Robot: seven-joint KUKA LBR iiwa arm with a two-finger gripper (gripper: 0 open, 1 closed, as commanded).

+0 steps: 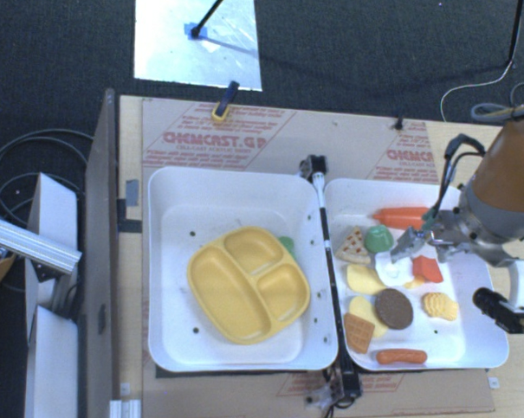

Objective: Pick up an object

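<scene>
The right bin holds several toy foods: an orange carrot, a green piece, a pizza slice, a pale yellow piece, a white round piece, a red-orange piece, a brown cookie, a yellow shell, a waffle and a sausage. My gripper hangs low over this bin, just above the white round piece and between the green and red-orange pieces. I see nothing lifted off the bin floor.
The left bin carries a yellow divided tray with a small green piece behind it. A black divider rail runs between the bins. The arm body covers the right bin's far right corner.
</scene>
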